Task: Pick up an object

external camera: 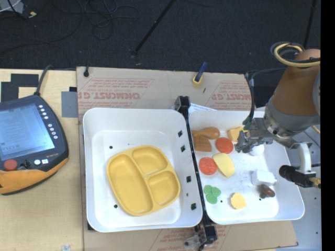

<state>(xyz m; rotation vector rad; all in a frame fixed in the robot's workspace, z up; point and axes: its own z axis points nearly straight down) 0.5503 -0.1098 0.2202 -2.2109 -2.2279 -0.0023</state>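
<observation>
Arm: the grey arm with its orange band (296,90) reaches in from the right, its wrist low over the right shallow white bin (293,213).
Gripper: the dark two-finger gripper (246,143) hangs at the bin's upper middle, just beside a small yellow block (235,134) and a round red piece (224,145); whether it is spread or pressed together, I cannot tell.
Objects to pick: all lie in the right bin. A brown bread-shaped piece (205,133) sits at the upper left, with a smaller brown lump (201,144) touching it below.
Middle of bin: a red tomato-like round (208,166) touches a pale yellow wedge (225,164).
Lower part: a green clover-shaped piece (212,193), a small yellow disc (238,201), a white block (263,177) and a dark brown lump (267,192) just beneath it.
Left bin: the left white bin (99,140) holds a yellow plastic tray with three compartments (143,179).
Bench: a teach pendant with a lit screen (29,140) rests at the far left.
</observation>
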